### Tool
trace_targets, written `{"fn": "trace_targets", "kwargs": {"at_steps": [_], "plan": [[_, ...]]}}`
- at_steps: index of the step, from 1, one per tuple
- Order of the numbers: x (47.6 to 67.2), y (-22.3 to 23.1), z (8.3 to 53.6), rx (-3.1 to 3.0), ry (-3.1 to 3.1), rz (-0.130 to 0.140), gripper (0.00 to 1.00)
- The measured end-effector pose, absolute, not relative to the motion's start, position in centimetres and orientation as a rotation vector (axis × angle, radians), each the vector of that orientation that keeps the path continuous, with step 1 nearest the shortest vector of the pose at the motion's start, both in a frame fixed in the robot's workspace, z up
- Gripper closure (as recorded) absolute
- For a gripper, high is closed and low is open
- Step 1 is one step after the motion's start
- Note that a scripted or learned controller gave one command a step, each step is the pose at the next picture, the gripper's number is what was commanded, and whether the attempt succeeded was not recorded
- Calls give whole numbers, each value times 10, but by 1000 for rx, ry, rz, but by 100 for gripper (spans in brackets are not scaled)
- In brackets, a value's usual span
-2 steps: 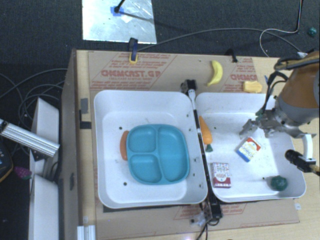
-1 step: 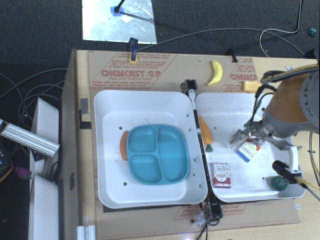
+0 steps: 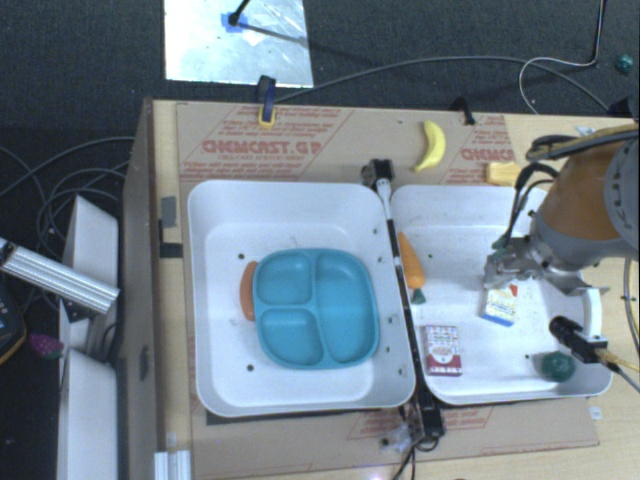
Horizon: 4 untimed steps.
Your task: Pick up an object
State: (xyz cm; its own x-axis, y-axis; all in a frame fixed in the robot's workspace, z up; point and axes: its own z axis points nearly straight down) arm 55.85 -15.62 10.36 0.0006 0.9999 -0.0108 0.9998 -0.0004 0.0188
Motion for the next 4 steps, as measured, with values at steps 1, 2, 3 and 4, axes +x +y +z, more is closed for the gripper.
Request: {"fn": "trace_targets", "kwargs": {"at_steps": [1, 2, 3, 4], "plan": [[558, -156, 103, 2207, 2207, 9, 0], [537, -179, 84, 2220, 2222, -1, 0], [538, -179, 95, 2217, 2222, 3, 100], [487, -179, 143, 2220, 2223, 1, 100]]}}
